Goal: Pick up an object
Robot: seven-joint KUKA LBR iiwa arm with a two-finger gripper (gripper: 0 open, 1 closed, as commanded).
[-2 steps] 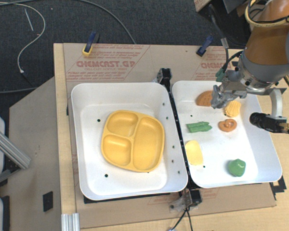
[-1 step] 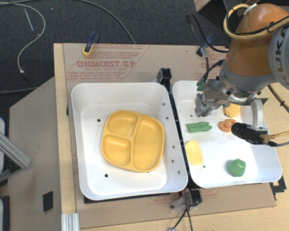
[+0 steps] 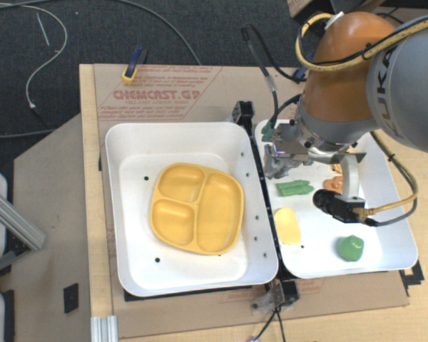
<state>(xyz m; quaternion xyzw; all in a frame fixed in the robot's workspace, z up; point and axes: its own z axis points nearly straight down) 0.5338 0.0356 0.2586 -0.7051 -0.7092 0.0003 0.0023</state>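
Under the claw, in the right bin, we see a flat green piece; whether the claw is open or closed we cannot tell. We judge this piece light, stiff and thin, best taken across its narrow width.

**Even overhead light, soft picture**

The scene is brightly and evenly lit from above. The two white bins come out near pure white, with little surface detail on their floors. The orange band on the arm carries a broad pale sheen on its top. Shadows are short and soft: a faint one edges the yellow plate, and a darker patch lies under the arm's wrist. The dark carpet looks grainy. Fine detail is slightly soft throughout, and the printed lettering on the cardboard stays readable.
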